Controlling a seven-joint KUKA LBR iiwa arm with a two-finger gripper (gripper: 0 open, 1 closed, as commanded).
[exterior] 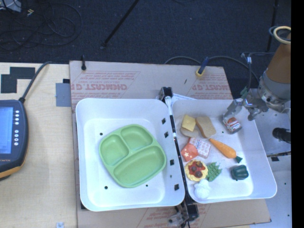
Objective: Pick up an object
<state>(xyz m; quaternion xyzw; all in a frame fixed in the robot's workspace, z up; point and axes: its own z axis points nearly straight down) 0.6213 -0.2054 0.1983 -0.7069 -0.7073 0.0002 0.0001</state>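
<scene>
The small can point(232, 124), red and white with a silvery top, lies in the upper right corner of the right bin point(259, 141), close to the bin's far rim. The hand point(235, 109) hangs directly above it at the end of the grey arm point(275, 87) with its orange band; one grey finger point(231, 110) points down toward the can, but whether the fingers are apart or closed I cannot tell, nor whether they touch the can. Left of the can sit a yellow cheese wedge point(188, 123) and a tan bread slice point(206, 126), side by side. Below them lie an orange carrot point(223, 148), a red and white piece point(194, 149), a small pizza point(195, 169), a leafy green piece point(213, 170), a dark green pepper point(239, 173) and a white lump point(202, 189). The left bin point(90, 146) holds a green divided plate point(132, 155). A tablet-like pendant point(12, 137) rests on the bench point(42, 194) at the far left.
</scene>
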